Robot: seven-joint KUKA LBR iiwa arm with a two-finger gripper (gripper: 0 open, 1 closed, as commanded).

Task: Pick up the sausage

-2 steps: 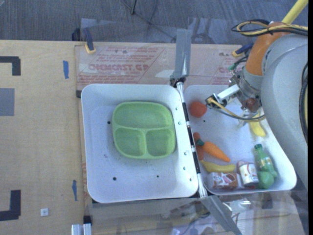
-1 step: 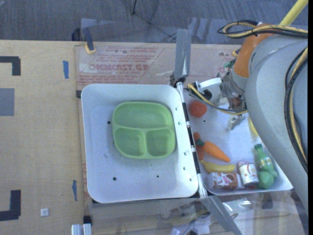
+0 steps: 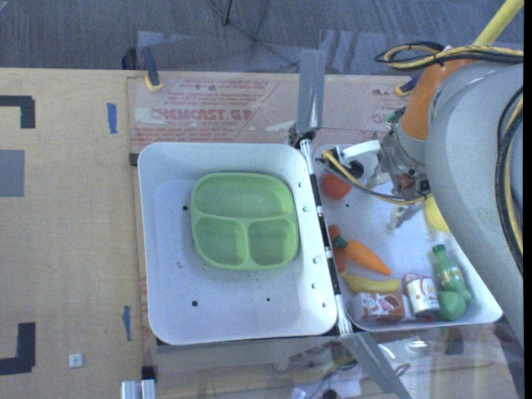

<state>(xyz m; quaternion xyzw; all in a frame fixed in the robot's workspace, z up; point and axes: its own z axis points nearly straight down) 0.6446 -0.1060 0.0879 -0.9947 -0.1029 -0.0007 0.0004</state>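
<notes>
Closest to the camera, the big grey arm (image 3: 478, 140) is seen over the right bin (image 3: 416, 239). Its end effector (image 3: 397, 199) is held above the top part of that bin, and nothing is seen held in it. Whether it is wide or narrow cannot be told.

A short red-brown piece is taken to be the sausage (image 3: 340, 261). It is tucked by the bin's left wall, touching the carrot (image 3: 366, 258) and partly hidden by it. From the end effector it is found to the left and lower in the view, a fair way off. Its long side seems to be laid along the wall. A move down and left would be needed, and the carrot could be bumped.
</notes>
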